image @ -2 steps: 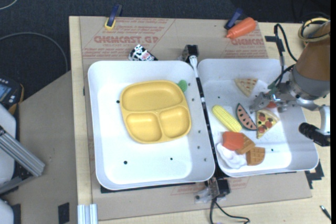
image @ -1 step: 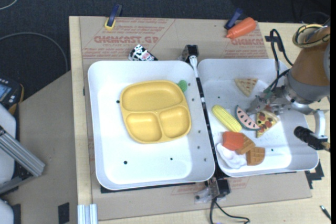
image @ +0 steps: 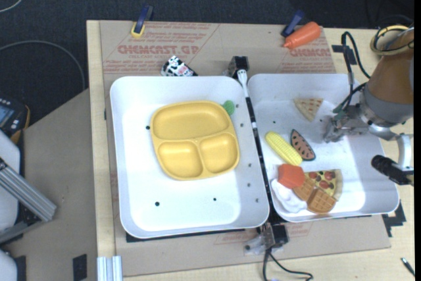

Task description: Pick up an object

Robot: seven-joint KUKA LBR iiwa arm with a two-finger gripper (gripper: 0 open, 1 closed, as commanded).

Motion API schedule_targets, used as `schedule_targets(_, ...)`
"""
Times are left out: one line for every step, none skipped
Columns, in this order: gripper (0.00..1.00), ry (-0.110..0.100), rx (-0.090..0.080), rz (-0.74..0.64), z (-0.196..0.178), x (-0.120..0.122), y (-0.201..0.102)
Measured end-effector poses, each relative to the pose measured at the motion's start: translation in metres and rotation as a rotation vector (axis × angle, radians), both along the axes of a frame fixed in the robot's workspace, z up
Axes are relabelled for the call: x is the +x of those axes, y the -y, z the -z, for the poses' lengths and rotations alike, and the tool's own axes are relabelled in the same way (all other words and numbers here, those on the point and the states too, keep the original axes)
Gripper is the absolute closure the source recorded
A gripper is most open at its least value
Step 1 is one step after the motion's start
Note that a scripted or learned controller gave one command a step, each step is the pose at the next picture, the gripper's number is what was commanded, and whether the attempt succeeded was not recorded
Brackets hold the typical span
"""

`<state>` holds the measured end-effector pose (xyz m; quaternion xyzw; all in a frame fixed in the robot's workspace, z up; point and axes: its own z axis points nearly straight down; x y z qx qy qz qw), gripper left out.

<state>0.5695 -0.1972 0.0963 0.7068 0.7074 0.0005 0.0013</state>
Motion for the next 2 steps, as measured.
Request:
schedule_targets(1.00, 0.004, -0.002, 0.000, -0.043, 0.002, -0.001)
schedule_targets(1.00, 0.006, -0.002, -0.001, -0.101, 0.013, -0.001)
